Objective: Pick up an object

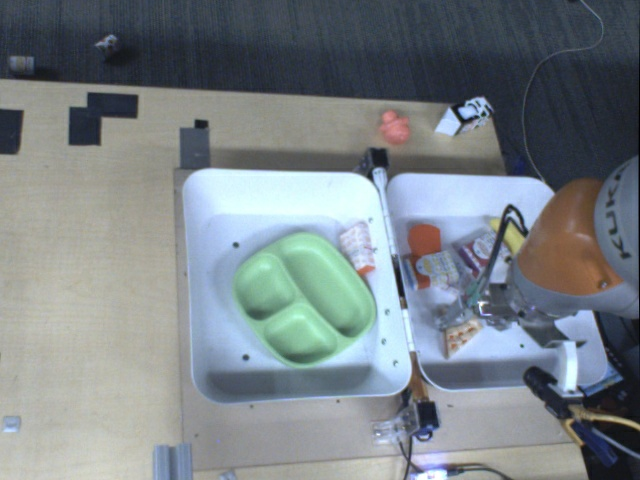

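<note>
Gripper (462, 316) is reaching into right bin (530, 373) among snack packets (445, 266); nothing lifted yet, pick pending; grasp state cannot be told.

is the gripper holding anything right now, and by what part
It cannot be told. The two-finger gripper is down in the right white bin among the small packets, just above a tan cracker-like piece.

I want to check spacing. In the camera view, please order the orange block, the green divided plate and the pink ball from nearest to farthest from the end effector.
From the end effector:
1. Orange block, right bin.
2. Green divided plate, left bin.
3. Pink ball, on the bench beyond the bins.
</note>
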